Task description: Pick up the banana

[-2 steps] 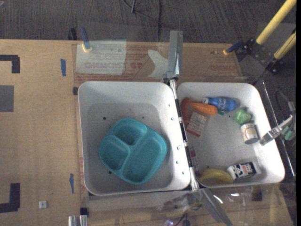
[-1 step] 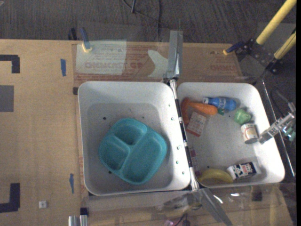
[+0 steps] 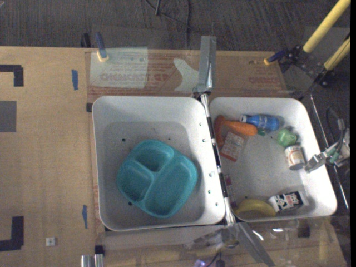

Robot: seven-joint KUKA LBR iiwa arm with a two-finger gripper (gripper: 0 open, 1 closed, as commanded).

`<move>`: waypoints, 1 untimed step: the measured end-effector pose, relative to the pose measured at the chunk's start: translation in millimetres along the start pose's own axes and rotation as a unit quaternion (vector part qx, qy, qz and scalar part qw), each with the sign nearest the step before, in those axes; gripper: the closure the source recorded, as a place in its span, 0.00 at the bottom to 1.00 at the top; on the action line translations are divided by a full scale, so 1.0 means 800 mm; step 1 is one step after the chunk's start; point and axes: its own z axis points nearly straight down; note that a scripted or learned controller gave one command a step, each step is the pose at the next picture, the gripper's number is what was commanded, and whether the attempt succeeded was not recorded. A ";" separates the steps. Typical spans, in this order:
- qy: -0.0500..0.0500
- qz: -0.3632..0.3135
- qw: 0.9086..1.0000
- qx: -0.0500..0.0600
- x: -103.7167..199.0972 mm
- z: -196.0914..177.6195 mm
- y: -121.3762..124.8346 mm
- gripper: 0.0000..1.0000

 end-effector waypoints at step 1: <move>0.001 0.129 0.992 0.001 0.067 -0.009 0.023 1.00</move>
